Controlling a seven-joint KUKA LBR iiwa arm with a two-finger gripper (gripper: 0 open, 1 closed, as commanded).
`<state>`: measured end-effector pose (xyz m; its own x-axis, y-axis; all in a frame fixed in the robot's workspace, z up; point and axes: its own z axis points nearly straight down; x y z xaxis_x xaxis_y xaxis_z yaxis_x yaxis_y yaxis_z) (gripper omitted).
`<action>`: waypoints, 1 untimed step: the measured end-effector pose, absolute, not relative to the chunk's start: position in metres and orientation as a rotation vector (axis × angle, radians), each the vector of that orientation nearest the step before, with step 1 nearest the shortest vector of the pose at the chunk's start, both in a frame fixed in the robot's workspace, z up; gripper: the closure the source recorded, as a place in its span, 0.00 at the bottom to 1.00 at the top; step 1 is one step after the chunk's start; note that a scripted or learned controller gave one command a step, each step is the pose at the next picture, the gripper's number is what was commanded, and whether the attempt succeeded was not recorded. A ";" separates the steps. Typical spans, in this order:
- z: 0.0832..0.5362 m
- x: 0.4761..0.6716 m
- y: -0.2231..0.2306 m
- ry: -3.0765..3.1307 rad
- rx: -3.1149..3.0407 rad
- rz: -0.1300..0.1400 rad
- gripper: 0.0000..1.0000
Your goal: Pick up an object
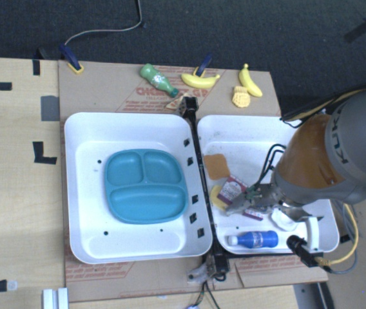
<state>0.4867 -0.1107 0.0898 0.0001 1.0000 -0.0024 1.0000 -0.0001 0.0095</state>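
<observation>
Cardboard is covering the worktop (15, 192) under two white bins. Nearest, at six o'clock in the right bin (328, 240), a blue bottle (252, 239) is lying flat. Above it the gripper (240, 201) is reaching into a clutter of packets (230, 190); whether it is clenched or released I cannot tell. Aiming for one packet, away from the wall, looks wisest. Farther off, bananas (250, 82) are lying at twelve o'clock.

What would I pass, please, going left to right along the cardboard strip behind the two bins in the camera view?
Blue clamp → green bottle → first banana → yellow corn piece → second banana, which sits just above and to the right of the corn.
</observation>
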 end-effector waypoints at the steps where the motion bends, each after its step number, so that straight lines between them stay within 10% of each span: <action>1: 0.090 0.540 -0.101 2.213 2.213 0.008 0.00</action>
<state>0.5399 -0.1008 0.0895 0.0002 1.0000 -0.0050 0.9999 -0.0002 0.0123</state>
